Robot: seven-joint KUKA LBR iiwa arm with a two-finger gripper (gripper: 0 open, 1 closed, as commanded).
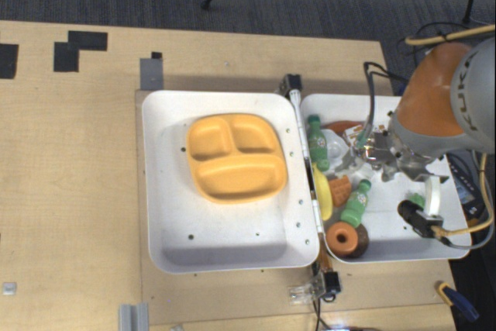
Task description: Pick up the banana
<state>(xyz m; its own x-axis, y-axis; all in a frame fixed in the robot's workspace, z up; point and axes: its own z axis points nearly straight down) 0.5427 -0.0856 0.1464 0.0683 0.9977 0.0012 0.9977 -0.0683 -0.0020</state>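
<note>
End effector [370, 153] hovers near banana [322, 194] in right bin [387, 248].

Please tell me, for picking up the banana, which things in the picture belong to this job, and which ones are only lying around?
Belong to the job:
- banana, along the right bin's left wall
- gripper, over the right bin

Only lying around:
- two green bottles
- brown donut-shaped toy
- orange carrot-like toy
- yellow divided plate in the left bin
</note>
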